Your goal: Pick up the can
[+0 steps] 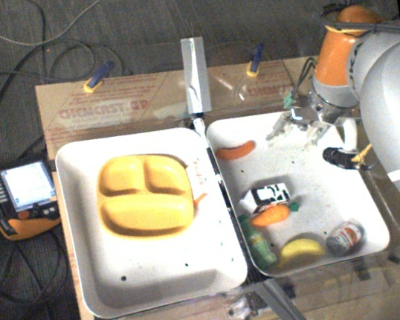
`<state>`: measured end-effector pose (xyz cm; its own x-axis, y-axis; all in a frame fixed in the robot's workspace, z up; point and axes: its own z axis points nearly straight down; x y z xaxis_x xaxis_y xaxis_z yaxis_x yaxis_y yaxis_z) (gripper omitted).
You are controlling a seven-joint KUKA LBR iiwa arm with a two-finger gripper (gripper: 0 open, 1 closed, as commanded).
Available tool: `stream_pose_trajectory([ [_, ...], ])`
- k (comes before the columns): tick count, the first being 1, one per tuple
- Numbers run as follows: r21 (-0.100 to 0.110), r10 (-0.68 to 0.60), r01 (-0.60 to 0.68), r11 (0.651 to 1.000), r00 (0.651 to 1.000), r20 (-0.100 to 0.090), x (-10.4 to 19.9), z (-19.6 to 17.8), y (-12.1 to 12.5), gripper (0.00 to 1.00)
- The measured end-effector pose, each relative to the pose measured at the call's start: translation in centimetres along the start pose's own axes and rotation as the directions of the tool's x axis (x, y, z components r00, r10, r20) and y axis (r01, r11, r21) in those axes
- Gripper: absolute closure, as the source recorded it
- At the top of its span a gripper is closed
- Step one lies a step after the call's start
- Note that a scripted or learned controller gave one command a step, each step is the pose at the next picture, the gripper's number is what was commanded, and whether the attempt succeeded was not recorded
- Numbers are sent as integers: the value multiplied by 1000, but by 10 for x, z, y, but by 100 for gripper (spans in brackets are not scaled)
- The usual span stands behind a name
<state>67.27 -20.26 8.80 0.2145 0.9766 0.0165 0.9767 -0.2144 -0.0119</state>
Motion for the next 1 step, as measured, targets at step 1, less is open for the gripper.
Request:
stream_pose_trajectory([
  [1, -5, 72, -72, 997, 997, 11, 1, -2, -4, 0],
])
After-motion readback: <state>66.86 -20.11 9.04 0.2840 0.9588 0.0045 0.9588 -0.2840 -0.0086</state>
